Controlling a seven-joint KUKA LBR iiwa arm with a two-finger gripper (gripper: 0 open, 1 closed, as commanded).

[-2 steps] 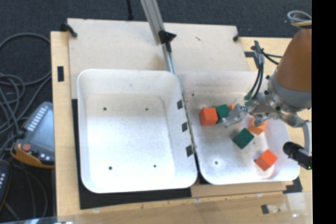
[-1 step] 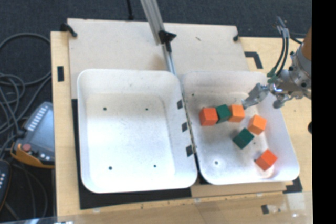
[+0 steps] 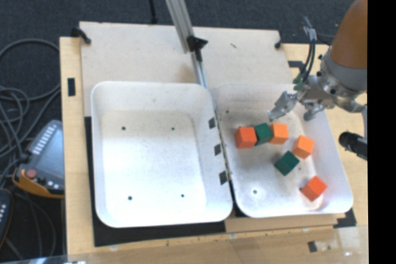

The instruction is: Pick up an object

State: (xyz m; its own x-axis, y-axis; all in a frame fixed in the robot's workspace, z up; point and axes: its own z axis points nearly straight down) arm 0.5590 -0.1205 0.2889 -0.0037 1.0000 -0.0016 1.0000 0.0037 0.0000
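Jaws spread, nothing between, over right bin (image 3: 331, 151) far edge; blocks (image 3: 265, 133) just below; left bin (image 3: 108, 133) roomy.

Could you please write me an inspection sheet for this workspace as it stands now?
Surface: bench bears left bin and right bin.
Job's things: six blocks in right bin: orange, green and orange in a row; orange, green, orange apart.
Clutter: nothing seen.
Gripper: gripper above right bin's back, holding nothing, open.
Cables: cables on floor, left.
Surroundings: metal post; pendant at left.
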